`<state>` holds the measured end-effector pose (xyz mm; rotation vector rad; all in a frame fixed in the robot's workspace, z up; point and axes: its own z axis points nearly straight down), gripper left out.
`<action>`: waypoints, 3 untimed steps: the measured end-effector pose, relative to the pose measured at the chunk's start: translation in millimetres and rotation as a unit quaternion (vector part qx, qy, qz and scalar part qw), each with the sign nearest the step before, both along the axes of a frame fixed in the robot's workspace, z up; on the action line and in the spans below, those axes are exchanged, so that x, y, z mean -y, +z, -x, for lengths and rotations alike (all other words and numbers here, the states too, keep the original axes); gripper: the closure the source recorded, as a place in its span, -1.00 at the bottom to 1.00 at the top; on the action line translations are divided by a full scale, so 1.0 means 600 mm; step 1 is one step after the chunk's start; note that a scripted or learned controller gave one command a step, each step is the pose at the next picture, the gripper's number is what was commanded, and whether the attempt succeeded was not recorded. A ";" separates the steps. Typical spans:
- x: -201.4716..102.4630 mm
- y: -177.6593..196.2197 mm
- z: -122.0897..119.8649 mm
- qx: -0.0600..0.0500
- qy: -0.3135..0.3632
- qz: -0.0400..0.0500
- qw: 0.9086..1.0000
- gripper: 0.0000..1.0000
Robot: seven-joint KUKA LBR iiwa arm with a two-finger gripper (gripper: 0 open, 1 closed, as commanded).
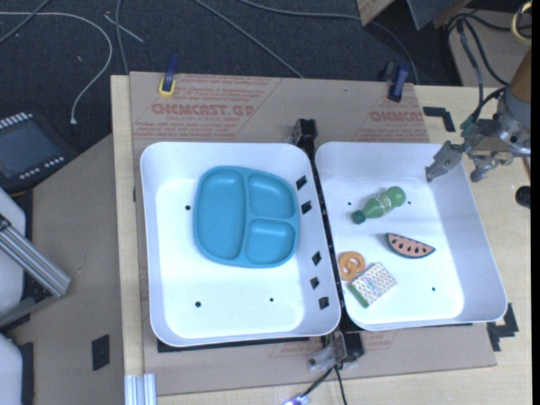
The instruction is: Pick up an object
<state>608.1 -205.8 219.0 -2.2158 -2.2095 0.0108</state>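
We see the blue divided plate [247, 217] in the left bin [169, 310]. In the right bin [472, 251]: green bottle [379, 205] centre, watermelon slice [410, 245] at four o'clock, pretzel [351, 265] at seven. Gripper [460, 160], fingers spread, holding nothing, hovers at two o'clock.

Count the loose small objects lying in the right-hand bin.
4. A green bottle lies near the middle; a watermelon slice below and right of it; a pretzel near the left wall; a patterned packet beside it. Nothing looks hidden.
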 end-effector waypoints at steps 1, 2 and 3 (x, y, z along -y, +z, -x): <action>-0.001 0.013 -0.005 0.007 0.002 0.002 1.000 -1.00; 0.015 -0.080 0.000 0.004 0.001 0.001 1.000 -1.00; 0.016 -0.184 -0.005 0.003 0.002 0.001 1.000 -1.00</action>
